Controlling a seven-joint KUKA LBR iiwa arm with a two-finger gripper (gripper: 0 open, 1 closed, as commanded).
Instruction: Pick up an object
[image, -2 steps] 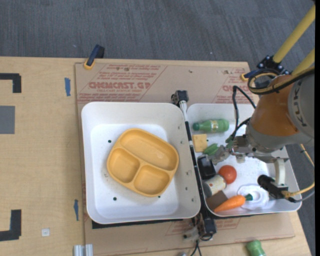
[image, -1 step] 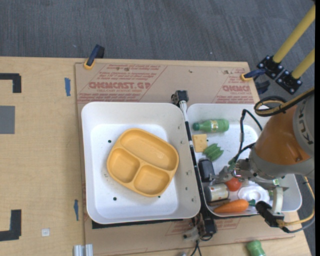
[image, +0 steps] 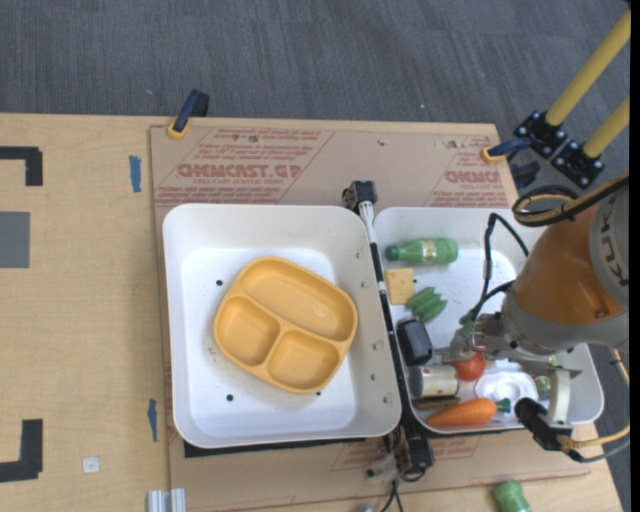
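Target object: small red tomato-like piece (image: 472, 367), right bin (image: 590, 400), touching the gripper (image: 487, 352) at its underside.
Handling: probably light, rigid, smooth plastic; round, so likely to slip. Grip across the widest part.
Claw state: cannot tell; wrist housing covers it.
Neighbours: carrot (image: 464, 413) near the front wall; green bottle (image: 423, 251) at the back; yellow block (image: 400, 285).
Left bin: yellow divided tray (image: 285, 324).
Legible text: "CHEMCAST" on the cardboard sheet (image: 240, 165).

I read red print on the cardboard sheet (image: 320, 160) behind the left bin (image: 190, 330) — "CHEMCAST", repeated, partly cut off, behind the right bin (image: 590, 395) — smaller lines illegible.
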